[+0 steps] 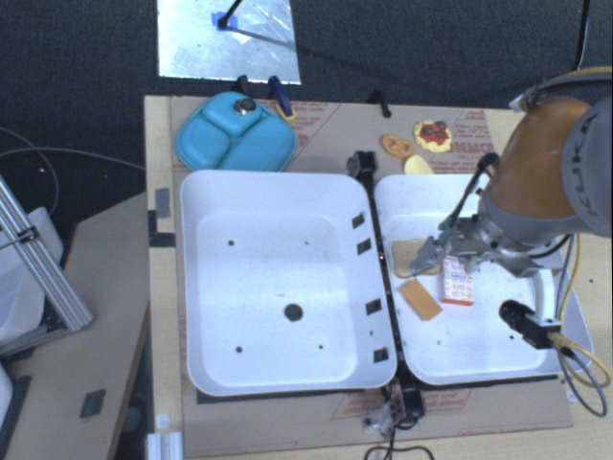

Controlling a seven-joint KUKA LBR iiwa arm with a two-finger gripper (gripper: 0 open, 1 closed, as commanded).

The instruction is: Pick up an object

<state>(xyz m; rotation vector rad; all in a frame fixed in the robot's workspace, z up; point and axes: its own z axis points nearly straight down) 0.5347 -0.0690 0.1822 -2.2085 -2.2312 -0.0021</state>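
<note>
Camera view, looking down at a slant. Reference item: right bin (474, 353), shallow, white, standing on a cardboard-covered bench (326, 127). Arm (541, 156), grey with an orange band, enters over the right bin's right side and reaches down toward its left half. Gripper (431, 254), low inside the right bin, near its left wall and about midway along it; how wide it stands, and whether it has hold of anything, cannot be told from this view. Tan flat piece (406, 255), on the floor of the right bin close by its left wall, at the gripper's tip; whether the two touch cannot be told. Orange-brown block (420, 299), in the right bin's left half, just nearer the camera than the tan flat piece, lying askew to the walls. Red-and-white packet (458, 282), near the middle of the right bin, just beside the orange-brown block. Left bin (268, 257), white, adjoining the right bin's left wall, with a dark round spot (293, 312) on its floor. Blue lidded container (237, 134), on the bench, beyond and well left of the right bin. Pretzel-shaped piece (395, 146), pizza-like disc (434, 135) and pale yellow piece (418, 166), grouped on the bench just beyond the right bin's far left corner, the yellow one closest to its rim. Silver sheet (228, 27), on the dark floor, well beyond and left of the right bin.
</note>
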